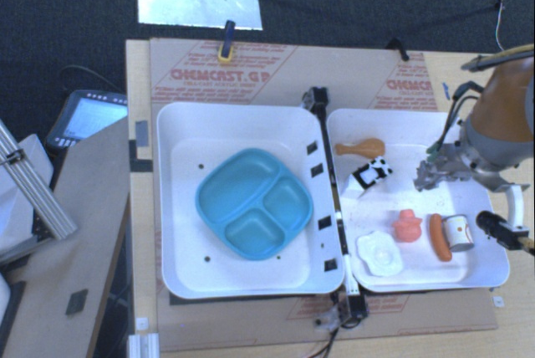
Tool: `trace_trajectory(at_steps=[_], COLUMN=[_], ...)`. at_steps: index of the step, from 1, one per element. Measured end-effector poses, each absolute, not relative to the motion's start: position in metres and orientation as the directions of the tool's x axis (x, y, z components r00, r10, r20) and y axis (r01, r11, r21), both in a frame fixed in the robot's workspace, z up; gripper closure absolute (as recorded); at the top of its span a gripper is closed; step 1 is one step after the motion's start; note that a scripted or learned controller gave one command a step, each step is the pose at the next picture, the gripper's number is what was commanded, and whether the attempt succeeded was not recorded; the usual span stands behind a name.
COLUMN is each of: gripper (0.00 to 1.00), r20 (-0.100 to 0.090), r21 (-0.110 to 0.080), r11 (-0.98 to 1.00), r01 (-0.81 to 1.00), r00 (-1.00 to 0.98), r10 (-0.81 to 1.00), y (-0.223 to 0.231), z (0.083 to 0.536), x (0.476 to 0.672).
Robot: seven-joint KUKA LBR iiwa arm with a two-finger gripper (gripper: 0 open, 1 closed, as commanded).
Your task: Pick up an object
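A light-blue three-compartment plastic plate (pixel 253 203) lay in the left white bin (pixel 180 181). In the right white bin (pixel 481 268) sat a brown toy drumstick (pixel 361 149), a black-and-white toy cow (pixel 371 173), a white fried-egg toy (pixel 380 253), a pink toy figure (pixel 407 227) and an orange toy sausage (pixel 440 237). My claw (pixel 428 178) hovered above that bin's far right; how it was set, I could not tell.

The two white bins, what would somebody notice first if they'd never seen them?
Probably the big blue divided plate, alone in the left bin. Next, the small toys scattered in the right bin: a chicken drumstick near the top, a black-and-white cow, a pink figure, a sausage and a fried egg. The gripper hangs above that bin, coming in from the right.
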State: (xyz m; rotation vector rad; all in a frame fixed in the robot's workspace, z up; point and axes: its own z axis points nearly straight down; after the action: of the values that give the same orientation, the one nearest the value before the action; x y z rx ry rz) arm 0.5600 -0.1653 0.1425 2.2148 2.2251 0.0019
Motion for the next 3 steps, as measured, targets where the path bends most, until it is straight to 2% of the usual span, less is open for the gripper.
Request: trace_trajectory(at_steps=[2,3], gripper=[1.00,1.00], r20=[-0.001,0.002], r21=[0.002,-0.002], r11=[0.005,0.009], r01=[1.000,1.000], r00=[-0.005,-0.009], r10=[1.000,1.000], y=[-0.166,-0.108], z=[0.224,0.225], x=[0.564,0.551])
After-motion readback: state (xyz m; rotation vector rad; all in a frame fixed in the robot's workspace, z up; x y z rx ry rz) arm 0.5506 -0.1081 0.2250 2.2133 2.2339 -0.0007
